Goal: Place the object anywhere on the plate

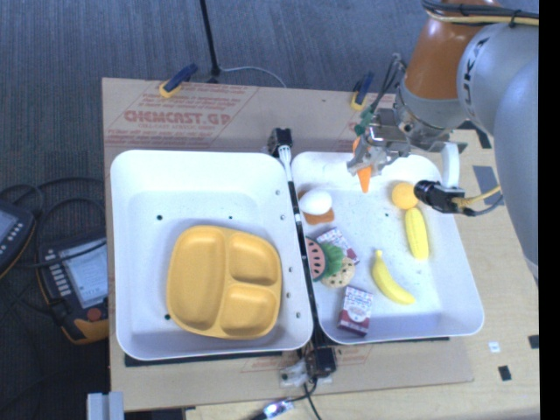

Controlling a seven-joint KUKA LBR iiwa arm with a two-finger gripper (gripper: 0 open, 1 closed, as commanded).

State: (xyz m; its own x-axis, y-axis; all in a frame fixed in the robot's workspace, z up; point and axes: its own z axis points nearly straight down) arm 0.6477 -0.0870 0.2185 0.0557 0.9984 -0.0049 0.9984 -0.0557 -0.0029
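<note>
The gripper point(366, 166) hung over the back of the right bin point(455, 309), and there it was: a small orange carrot point(364, 180) pinched at its top between the fingers point(358, 162), tip pointing down, clear of the bin floor. Closed on the carrot, then, by the look of it. It read as a light, stiff plastic toy, smooth and tapered, so a hold near the thick end seemed the safer one; further down the cone it could well squirt out. Nothing fragile about it.

Beneath and around sat the rest: a white egg point(316, 202) just beside the divider, an orange ball point(402, 196), two bananas point(416, 233), a watermelon slice point(317, 256), a cookie point(338, 272) and a small red box point(355, 311).

Across the divider, the yellow plate point(224, 280) with three compartments lay in the left bin point(140, 191), well apart from the carrot.

The carrot's top was hidden by the fingers, and how much of it they gripped was hard to make out.
</note>
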